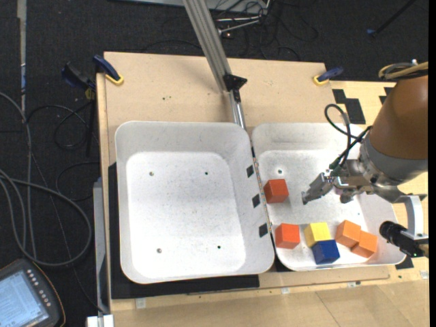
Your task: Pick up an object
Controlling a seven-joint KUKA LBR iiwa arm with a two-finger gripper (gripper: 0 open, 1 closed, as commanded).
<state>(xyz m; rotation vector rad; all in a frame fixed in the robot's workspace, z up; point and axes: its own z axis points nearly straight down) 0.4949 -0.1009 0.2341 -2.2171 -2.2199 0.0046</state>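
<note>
The gripper [315, 191] hangs over the right bin [300, 138], reaching in from the right edge of the camera view. Its dark tip sits to the right of an orange-red block [276, 191] and apart from it. Whether the tool is wide, narrow or gripping cannot be told; the tip reads as one dark, blurred shape against the white floor. No block is visible at the tip.

The arm [402, 125] is cut off by the right edge of the view. Its orange band and grey wrist cover part of the right bin's far right side. Black cables loop from the wrist over the bin's upper right area.

Along the near wall of the right bin lie five more blocks. From left to right: an orange block [287, 235], a yellow block [317, 233], a blue block [326, 251] touching the yellow one on its near side, and two light orange blocks [357, 237] pressed together, whose shared edge is hard to separate.

The left bin [184, 203] sits beside the right bin on the wooden bench [170, 87]. A metal pole [208, 33] slants down from the top of the view to the gap between the bins.
</note>
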